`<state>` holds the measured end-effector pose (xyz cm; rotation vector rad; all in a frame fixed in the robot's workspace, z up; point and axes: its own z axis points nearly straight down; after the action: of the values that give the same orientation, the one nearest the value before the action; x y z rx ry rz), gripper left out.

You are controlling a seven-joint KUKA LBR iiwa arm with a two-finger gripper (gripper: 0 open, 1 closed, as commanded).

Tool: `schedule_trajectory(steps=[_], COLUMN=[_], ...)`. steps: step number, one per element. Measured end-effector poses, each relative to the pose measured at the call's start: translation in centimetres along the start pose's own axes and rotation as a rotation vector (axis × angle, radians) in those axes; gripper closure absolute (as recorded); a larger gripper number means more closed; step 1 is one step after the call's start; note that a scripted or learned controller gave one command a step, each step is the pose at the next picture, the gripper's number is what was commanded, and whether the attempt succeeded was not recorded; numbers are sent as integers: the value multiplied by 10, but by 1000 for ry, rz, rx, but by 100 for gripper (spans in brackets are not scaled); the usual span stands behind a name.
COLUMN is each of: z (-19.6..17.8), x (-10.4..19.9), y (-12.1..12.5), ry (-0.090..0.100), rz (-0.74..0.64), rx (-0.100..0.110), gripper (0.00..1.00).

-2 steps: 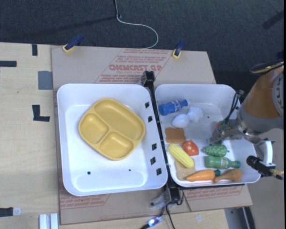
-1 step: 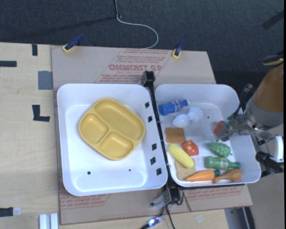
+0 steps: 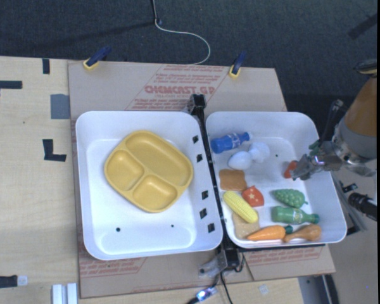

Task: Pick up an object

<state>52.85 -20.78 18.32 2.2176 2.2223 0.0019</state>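
Hovering at the right bin's (image 3: 316, 132) right edge, the gripper (image 3: 307, 168) touches a small red toy (image 3: 291, 168) (just leftward). Jaws' opening: cannot tell.

Tray (image 3: 149, 170) in left bin (image 3: 92, 132)

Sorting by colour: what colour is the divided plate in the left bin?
Yellow; the divided plate shows plainly in the camera view.

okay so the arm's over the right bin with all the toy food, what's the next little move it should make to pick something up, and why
Probably a short descent onto the small red object at the gripper tip. The gripper sits at the right bin's right wall, right beside that piece, and nothing can be seen between its fingers. The green bottle and carrot lie farther off, so the red piece looks like the nearest target.
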Motion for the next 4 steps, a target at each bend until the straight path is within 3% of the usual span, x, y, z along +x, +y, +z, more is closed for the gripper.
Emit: schedule_trajectory(steps=[1,4], z=[-44,-38], x=[0,165], y=[1,17], ry=[-1,1], rz=[0,-4], rx=[-1,4], gripper=[100,100])
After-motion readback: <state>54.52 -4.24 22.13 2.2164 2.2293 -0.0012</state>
